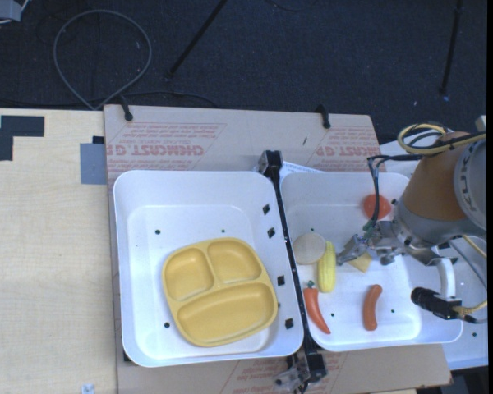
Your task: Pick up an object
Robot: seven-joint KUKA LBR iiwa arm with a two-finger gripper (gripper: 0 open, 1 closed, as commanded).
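Reaching arm: grey arm (444,195) enters from right of frame over right bin (394,335).
Gripper (357,249): low at right bin's centre, beside a pale yellow piece (361,262); state cannot be told.
Right bin contents: corn cob (326,269), carrot (315,309), sausage (370,307), tomato (375,205), cream disc (309,247).
Left bin (140,220): yellow divided plate (219,290).
Cardboard (230,142): red print, upside down, unclear.

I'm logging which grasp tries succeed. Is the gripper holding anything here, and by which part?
It cannot be told. The gripper sits low in the right bin, right by the corn cob and a pale yellow piece, but nothing shows clearly between its fingers.
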